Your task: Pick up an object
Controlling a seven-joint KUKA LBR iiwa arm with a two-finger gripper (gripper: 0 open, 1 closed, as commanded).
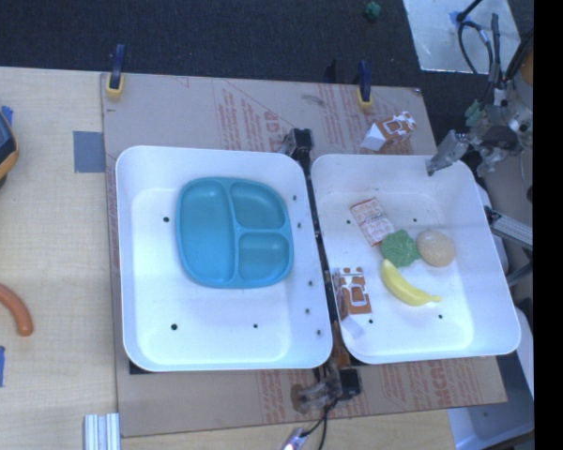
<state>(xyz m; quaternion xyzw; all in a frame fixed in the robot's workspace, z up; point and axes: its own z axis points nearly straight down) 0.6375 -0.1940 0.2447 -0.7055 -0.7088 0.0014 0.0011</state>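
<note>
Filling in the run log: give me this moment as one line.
gripper: above right bin's far rim, nothing held | right bin: banana, green item, round beige item | left bin: blue plate

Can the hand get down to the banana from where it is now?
Probably yes. The hand sits at the far right corner of the right bin, and the banana lies uncovered, with only the green lump and pale ball close beside its upper end.

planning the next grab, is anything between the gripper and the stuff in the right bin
Nothing visible. The gripper sits at the right bin's far corner, and bare white floor separates it from the packet, broccoli, pale ball and banana.
</note>
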